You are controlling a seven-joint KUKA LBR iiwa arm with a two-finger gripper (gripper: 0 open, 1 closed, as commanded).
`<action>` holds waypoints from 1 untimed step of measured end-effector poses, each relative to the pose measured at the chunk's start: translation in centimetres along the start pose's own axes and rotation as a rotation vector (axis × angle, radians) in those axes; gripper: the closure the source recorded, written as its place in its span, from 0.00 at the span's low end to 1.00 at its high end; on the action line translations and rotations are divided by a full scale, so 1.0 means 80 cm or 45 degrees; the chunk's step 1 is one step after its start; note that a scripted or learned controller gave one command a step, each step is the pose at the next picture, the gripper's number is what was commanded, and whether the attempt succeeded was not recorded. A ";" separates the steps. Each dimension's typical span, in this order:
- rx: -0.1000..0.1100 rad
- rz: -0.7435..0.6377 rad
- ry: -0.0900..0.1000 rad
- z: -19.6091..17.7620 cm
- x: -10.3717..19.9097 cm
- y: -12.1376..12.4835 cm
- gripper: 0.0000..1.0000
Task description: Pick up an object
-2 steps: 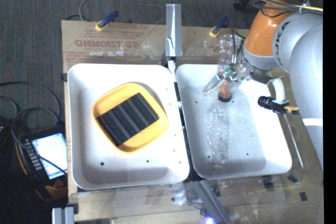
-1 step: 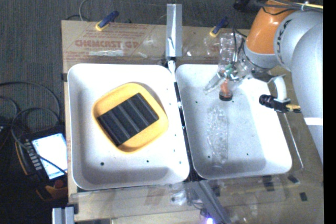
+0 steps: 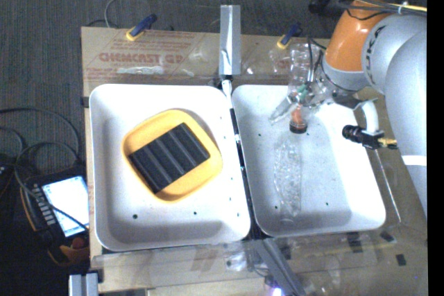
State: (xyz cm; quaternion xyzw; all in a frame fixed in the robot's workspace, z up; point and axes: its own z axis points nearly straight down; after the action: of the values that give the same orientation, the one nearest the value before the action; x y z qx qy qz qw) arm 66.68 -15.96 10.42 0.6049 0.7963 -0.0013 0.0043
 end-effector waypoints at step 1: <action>0.011 -0.037 0.018 0.012 -0.015 -0.001 0.00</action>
State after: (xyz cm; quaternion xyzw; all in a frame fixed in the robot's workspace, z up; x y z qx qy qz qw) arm 66.97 -17.12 9.49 0.5932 0.8050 -0.0006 -0.0038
